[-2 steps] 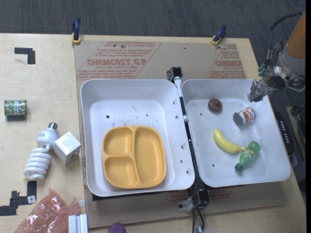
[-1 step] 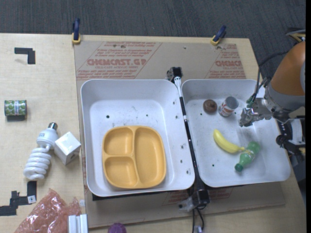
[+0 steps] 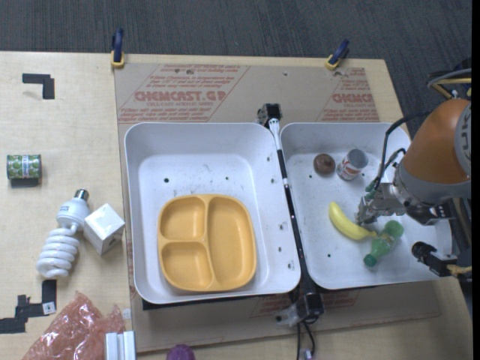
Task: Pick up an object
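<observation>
In the right bin lie a yellow banana, a green plastic bottle, a small brown round object and a small tipped can. My gripper hangs low over the banana's right end, just above the green bottle's top. The arm's grey body and orange band cover the bin's right side. Nothing shows between the gripper's parts.
A yellow divided plate lies in the left bin. On the bench to the left are a spiral light bulb, a white cube, a green can and a red mesh bag.
</observation>
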`<state>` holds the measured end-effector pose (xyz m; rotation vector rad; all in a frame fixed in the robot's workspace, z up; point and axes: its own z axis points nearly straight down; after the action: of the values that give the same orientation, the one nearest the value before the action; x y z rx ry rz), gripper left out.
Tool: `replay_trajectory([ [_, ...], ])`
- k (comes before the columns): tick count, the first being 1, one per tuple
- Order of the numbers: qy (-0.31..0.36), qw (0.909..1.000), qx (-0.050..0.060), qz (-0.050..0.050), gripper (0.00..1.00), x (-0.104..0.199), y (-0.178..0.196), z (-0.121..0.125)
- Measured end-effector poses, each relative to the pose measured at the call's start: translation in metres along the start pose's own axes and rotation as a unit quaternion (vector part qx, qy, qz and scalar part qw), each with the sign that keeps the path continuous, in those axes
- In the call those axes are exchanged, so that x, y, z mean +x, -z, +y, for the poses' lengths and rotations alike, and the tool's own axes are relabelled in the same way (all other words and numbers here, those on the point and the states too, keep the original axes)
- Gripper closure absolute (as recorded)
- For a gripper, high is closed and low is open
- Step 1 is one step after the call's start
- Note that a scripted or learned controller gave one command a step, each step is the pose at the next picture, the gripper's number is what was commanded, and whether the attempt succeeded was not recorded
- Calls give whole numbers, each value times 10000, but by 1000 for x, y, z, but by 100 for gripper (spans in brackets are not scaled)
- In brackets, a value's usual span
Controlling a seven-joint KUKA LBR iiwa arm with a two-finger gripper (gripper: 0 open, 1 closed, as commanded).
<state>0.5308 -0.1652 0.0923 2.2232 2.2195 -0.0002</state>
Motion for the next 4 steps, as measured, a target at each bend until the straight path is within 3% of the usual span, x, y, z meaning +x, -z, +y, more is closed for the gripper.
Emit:
replay_trajectory([
  [1, 3, 10000, 2, 3, 0, 62, 0, -32],
  [2, -7, 10000, -13, -1, 100, 62, 10, -31],
  [3, 13, 10000, -13, -4, 100, 105, 100, -10],
  [4, 6, 10000, 1, -2, 100, 33, 39, -6],
])
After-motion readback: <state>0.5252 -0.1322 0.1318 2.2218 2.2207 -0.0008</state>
